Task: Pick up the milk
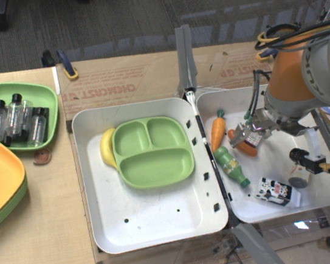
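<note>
The bench was light wood with cardboard laid under two shallow white plastic bins, the left bin (93, 188) holding a green three-section plate (153, 151) over a yellow banana (106, 148). The grey and orange arm's gripper (247, 136) sat low in the right bin (322, 197) by an orange carrot (217, 131) and green bottle (231, 166). Couldn't tell how its jaws stood. The small black-and-white milk carton (274, 191) lay flat near that bin's front edge, well apart from the gripper.
</note>
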{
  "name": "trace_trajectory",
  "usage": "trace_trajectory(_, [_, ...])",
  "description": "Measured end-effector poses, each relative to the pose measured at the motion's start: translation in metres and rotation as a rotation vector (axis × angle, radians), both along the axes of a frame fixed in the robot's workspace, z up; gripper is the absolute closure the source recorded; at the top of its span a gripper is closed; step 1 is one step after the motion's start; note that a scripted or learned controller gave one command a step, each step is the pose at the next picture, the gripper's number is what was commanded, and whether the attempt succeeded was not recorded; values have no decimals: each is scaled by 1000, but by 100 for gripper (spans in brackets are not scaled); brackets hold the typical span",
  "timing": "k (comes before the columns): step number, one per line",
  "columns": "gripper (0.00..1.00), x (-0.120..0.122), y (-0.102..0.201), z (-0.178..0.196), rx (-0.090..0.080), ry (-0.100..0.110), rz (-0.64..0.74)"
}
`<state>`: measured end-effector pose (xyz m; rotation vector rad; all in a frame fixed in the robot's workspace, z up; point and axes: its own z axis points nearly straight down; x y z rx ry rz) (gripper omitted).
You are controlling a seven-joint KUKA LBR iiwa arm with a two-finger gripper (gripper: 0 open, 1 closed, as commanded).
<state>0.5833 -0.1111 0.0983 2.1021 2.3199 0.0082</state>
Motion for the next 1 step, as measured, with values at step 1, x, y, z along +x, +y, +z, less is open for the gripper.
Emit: trace_trajectory(1, [100,1,-1,11,-3,-4,2])
